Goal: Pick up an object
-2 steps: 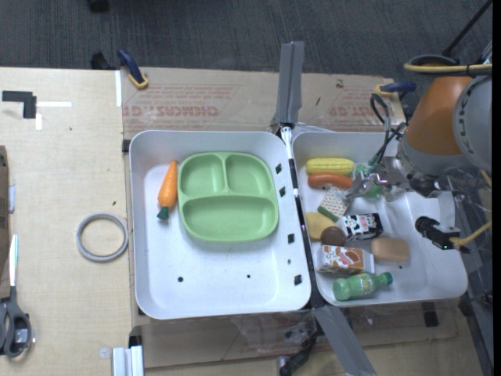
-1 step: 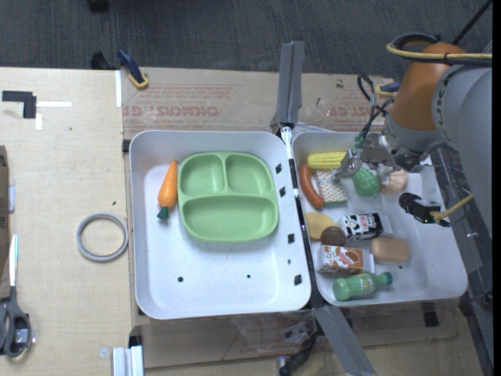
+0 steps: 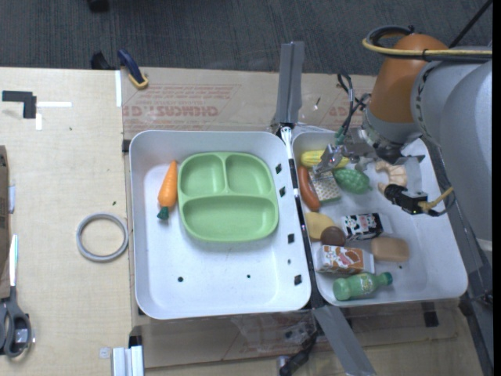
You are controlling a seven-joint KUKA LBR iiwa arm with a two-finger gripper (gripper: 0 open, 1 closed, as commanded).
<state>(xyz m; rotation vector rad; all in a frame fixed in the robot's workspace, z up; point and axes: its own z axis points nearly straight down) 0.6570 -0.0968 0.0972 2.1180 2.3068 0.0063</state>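
Presently, no pick confirmed. Tool (image 3: 338, 157) lowered into the right bin (image 3: 438, 284), at its far-left corner, directly over the clutter; opening state not readable from this angle, and nothing seen lifted clear. Grasp and raise judged outstanding.

Right bin contents: yellow item (image 3: 311, 159) and green leafy item (image 3: 352, 180) close beside the tool, red sausage-shaped item (image 3: 308, 188), black-and-white carton (image 3: 362, 225), small printed box (image 3: 340, 259), green bottle (image 3: 360, 285) lying flat.

Left bin (image 3: 211, 284): green divided plate (image 3: 228, 197), toy carrot (image 3: 167, 186) just beside its left edge.

Outside on counter (image 3: 55, 178): grey tape ring (image 3: 102, 236).
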